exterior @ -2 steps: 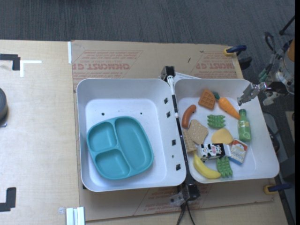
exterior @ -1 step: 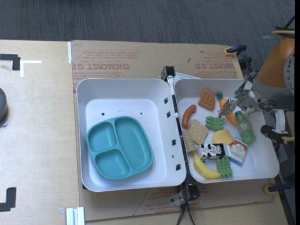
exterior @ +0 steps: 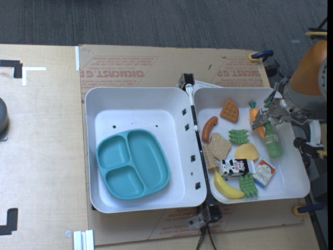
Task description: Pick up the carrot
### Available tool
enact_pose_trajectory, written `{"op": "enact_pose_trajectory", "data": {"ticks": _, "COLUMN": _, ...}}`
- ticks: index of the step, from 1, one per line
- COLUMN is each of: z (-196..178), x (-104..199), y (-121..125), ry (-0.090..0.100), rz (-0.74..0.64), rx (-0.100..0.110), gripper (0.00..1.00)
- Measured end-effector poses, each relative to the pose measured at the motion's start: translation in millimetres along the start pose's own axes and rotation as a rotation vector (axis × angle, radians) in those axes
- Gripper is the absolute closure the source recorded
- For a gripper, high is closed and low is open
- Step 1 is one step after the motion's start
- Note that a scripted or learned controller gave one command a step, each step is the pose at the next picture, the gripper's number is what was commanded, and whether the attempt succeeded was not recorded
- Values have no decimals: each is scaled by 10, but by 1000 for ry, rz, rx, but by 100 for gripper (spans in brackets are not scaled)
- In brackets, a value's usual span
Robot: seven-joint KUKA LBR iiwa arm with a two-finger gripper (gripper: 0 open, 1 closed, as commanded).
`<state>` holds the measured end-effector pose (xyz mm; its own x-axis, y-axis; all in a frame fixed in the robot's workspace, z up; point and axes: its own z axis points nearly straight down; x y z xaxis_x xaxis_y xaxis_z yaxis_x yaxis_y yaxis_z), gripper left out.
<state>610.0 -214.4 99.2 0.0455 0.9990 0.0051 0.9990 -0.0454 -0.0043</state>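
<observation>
**Inspector:** Location of the carrot [exterior: 255, 120]?

**Assistant:** Right-hand bin [exterior: 291, 189], far right portion, orange body with green top, lying beside a green bottle [exterior: 272, 142] and near a waffle [exterior: 229, 110].

**Inspector:** Pincer [exterior: 264, 120] status?

**Assistant:** Low over the carrot, at or just beside it. Open or closed: cannot tell; the metalwork blurs against the toys.

**Inspector:** Progress?

**Assistant:** Approach looks complete. No lift evident; the carrot appears to rest in the bin. Grasp and raise remain, in my judgement
</observation>
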Motion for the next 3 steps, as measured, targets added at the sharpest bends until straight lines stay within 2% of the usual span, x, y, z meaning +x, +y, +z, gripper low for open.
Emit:
{"op": "enact_pose_trajectory", "data": {"ticks": 1, "z": -587, "x": 510, "y": 462, "ry": -7, "rz": 340, "rx": -1, "gripper": 100}}
{"op": "enact_pose_trajectory", "data": {"ticks": 2, "z": -584, "x": 511, "y": 462, "ry": -7, "rz": 338, "rx": -1, "gripper": 0}}
{"op": "enact_pose_trajectory", "data": {"ticks": 3, "z": 89, "x": 878, "y": 133, "ry": -6, "rz": 203, "rx": 1, "gripper": 0}}
